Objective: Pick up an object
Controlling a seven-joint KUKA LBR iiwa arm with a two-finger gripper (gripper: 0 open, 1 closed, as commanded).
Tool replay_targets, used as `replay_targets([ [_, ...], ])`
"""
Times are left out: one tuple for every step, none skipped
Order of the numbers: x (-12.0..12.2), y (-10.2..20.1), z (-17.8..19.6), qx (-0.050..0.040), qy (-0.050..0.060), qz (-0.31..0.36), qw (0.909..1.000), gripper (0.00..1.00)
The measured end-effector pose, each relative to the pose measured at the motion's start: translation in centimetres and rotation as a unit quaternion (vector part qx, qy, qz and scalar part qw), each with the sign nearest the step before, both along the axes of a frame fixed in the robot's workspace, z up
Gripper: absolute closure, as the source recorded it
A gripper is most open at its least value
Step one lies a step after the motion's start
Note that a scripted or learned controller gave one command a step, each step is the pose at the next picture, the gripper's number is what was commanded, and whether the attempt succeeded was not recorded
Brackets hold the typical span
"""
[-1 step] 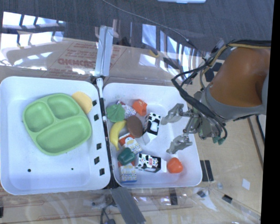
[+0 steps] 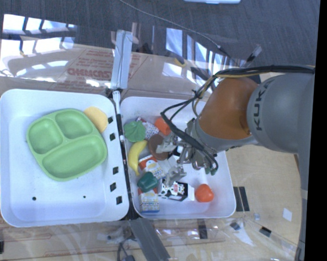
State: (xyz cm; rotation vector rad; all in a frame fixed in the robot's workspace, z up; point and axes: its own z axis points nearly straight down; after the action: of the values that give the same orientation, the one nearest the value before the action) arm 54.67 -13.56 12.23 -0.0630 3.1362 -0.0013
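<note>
My gripper (image 2: 178, 168) hangs low over the middle of the right bin (image 2: 225, 200), under the orange wrist band, right above a heap of small items. Beneath and beside it lie a black and white carton (image 2: 176, 191), a dark green piece (image 2: 147, 181) and a brown round piece (image 2: 159, 147). A banana (image 2: 135, 155) lies along the bin's left side, with a green leafy toy (image 2: 134, 131) above it. A red ball (image 2: 204, 193) rests at the front right, apart from the gripper. The view does not show any item held.
The left bin (image 2: 15, 201) holds a green divided plate (image 2: 67, 143) with a yellow piece (image 2: 97, 117) at its far right corner. A small orange item (image 2: 162, 125) and a blue and white box (image 2: 149, 203) also lie in the right bin. Cables loop off the wrist.
</note>
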Motion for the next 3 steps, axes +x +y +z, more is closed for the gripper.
replay_targets([
  [0.1,3.1,-1.6,-0.0045,-0.014,-0.103,0.9946,0.00],
  [1.7,3.5,-2.2,-0.0036,-0.006,-0.201,0.9796,0.00],
  [1.9,3.8,-1.2,-0.0017,-0.007,-0.197,0.9803,1.00],
])
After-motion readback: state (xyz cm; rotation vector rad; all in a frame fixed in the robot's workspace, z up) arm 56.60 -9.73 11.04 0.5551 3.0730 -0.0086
